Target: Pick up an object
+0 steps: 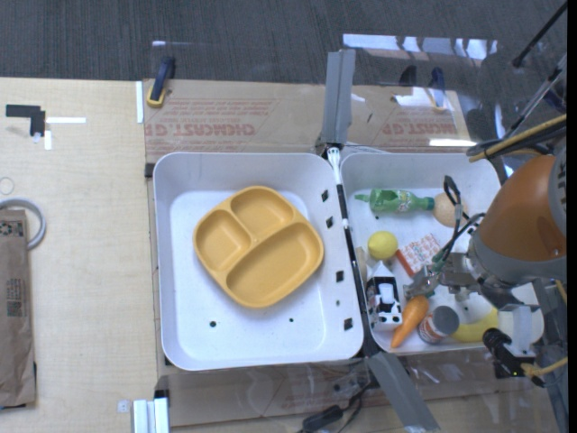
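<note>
Frankly, you cannot tell how the gripper (433, 278) is set as it hangs at five o'clock in the right bin (487, 171), and with the toy carrot (408, 321), can (439, 323) and lemon (383, 244) crowded there, it may nudge them apart instead of seizing one.

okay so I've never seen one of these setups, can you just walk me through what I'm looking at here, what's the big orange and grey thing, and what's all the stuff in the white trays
This is one picture from a camera fixed above a workbench, looking down at a slant. The big grey and orange thing on the right is a robot arm. Its grasping part, the end effector, hangs over the right bin; I cannot tell whether it grips anything. Its job is to pick up an object.

The left bin holds a yellow divided plate. The right bin holds small toys: a green bottle, a yellow lemon, an orange carrot, a black and white cow figure, a small can and something yellow beside it.
</note>
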Tool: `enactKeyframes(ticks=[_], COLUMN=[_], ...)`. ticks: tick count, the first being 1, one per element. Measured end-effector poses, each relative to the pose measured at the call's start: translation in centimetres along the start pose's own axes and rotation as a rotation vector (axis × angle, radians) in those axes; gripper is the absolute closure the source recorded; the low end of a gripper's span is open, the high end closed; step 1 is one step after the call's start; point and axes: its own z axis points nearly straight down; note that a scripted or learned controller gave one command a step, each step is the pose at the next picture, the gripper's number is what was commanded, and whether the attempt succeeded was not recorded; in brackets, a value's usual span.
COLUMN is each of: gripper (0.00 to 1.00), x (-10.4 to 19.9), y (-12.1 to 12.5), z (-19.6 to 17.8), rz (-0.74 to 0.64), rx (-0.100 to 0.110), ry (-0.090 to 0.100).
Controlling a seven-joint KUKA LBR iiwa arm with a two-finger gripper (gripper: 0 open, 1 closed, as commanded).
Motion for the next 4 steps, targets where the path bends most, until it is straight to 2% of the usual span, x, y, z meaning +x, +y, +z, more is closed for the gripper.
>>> enactKeyframes(ticks=[1, 2, 3, 4], gripper=[0.00, 1.00, 1.00, 1.00], x=[3.5, 3.5, 5.6, 4.7], y=[0.8, 0.7, 6.6, 14.4], z=[-0.1, -0.9, -10.1, -9.3], rz=[0.129, 0.133, 0.408, 0.327], rx=[-0.003, -0.001, -0.001, -0.001], ry=[-0.005, -0.004, -0.002, -0.003])
